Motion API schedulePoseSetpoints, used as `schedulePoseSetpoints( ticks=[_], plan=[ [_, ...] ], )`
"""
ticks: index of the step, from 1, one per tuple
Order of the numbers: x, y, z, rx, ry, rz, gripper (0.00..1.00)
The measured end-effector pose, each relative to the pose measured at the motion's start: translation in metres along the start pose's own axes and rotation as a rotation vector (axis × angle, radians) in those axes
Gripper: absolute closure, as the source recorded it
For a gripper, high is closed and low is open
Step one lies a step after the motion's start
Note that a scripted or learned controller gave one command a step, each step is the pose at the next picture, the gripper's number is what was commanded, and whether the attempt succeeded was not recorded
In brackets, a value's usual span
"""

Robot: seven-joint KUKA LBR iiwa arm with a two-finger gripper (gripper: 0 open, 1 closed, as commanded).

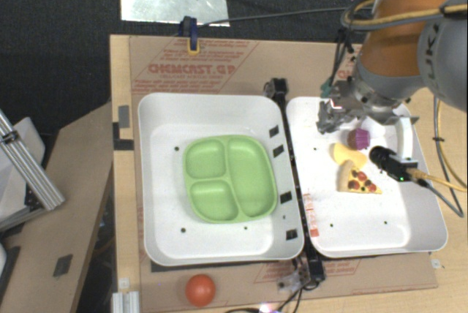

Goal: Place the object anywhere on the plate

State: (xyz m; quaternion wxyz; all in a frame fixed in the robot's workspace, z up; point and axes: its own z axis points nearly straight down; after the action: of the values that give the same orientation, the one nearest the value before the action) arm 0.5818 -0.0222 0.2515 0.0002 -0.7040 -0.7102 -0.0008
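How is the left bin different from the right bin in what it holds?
The left bin holds one green plate with three compartments; the right bin holds small toy foods: a pizza slice, a yellow piece and a purple piece. The arm hangs over the right bin, not the left bin. Both are shallow and white.

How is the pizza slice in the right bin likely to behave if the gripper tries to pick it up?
The pizza slice lies flat and thin on the bin floor, so it probably gives little edge to pinch. It looks like a stiff toy, likely light. Touching the yellow piece, it may nudge that when pushed.
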Motion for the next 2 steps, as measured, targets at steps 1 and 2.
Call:
schedulePoseSetpoints(
  ticks=[1, 2],
  plan=[
    [0.041, -0.016, 0.014, 0.001, 0.000, 0.001, 1.00],
    [0.092, -0.028, 0.026, 0.001, 0.000, 0.000, 1.00]
  ],
)
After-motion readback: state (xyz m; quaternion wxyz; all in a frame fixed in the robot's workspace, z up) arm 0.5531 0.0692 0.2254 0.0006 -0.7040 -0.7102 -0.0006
